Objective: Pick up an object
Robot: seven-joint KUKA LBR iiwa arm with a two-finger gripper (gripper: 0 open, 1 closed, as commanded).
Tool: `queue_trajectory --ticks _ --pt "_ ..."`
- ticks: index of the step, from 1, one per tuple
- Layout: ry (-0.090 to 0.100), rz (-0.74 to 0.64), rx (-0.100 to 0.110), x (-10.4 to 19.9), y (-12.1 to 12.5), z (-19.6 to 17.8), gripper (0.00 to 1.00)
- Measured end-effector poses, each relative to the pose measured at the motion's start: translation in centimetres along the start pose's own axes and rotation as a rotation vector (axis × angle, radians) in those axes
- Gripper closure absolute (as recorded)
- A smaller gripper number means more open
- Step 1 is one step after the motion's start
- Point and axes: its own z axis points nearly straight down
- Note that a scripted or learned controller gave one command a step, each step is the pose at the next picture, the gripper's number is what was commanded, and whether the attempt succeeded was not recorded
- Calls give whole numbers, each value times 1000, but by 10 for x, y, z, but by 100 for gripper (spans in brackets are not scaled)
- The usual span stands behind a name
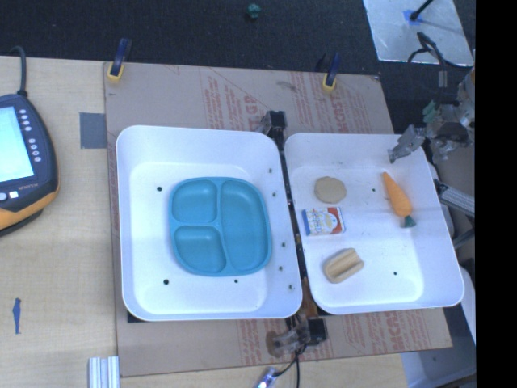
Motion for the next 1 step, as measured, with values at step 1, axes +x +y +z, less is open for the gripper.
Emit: queue_trajectory --ticks 1 --pt "0 -1 3 -3 1 138 0"
